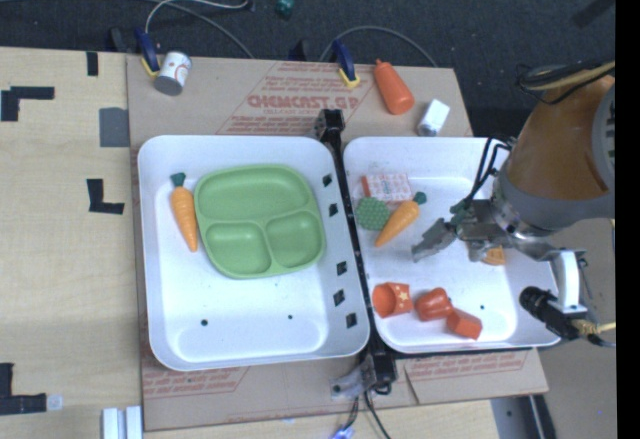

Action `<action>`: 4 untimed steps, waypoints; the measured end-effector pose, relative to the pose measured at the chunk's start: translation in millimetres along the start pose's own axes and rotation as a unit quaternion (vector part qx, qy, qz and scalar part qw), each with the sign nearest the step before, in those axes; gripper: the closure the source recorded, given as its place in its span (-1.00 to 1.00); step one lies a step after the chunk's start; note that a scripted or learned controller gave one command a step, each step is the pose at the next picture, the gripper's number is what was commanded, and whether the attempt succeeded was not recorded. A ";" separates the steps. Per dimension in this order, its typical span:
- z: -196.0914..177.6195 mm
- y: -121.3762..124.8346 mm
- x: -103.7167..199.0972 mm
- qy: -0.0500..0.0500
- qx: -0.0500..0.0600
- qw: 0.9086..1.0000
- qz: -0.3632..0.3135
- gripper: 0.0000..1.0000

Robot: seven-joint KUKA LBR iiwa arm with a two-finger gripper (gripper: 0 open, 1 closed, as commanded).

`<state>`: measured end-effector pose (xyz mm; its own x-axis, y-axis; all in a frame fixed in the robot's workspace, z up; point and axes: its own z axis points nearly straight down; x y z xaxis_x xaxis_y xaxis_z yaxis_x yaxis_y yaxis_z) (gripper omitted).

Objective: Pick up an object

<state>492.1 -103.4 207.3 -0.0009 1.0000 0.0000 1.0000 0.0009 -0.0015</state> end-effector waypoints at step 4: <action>120.8 139.9 -24.0 -0.001 -0.002 1.000 0.001 -1.00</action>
<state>631.8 -127.3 86.3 0.0002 1.0000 -0.0015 1.0000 -0.0002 0.0027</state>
